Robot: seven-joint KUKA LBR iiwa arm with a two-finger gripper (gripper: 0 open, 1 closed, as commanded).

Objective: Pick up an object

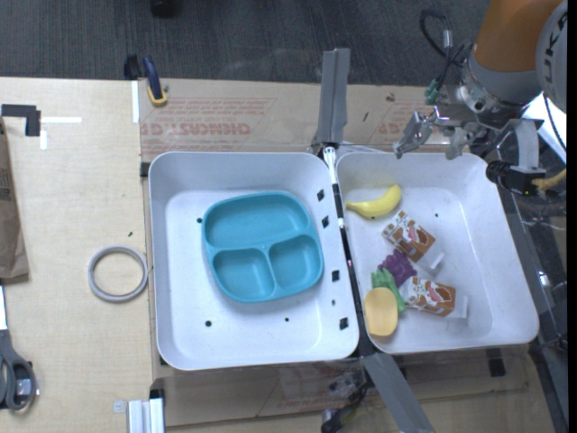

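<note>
Camera view — the hand (436,133) hangs over the far rim of the right bin (505,242), above and well apart from the objects. Its fingers look spread with nothing between them.

Candidates, all in the right bin: banana (374,203) nearest the hand, lying clear of the rest; two snack packets (408,238) (431,297), purple grapes (397,264) and a yellow piece (380,313) bunched together toward the near side. Left bin holds a blue divided tray (262,246).

Judgement: approach stage, nothing grasped. Best target is the banana — isolated, so no neighbours to bump.

Banana's long axis runs roughly left-right across the bin, curve sagging toward the near side, right tip raised toward the far wall. Close the fingers across the short width, at mid-body, descending straight.
</note>
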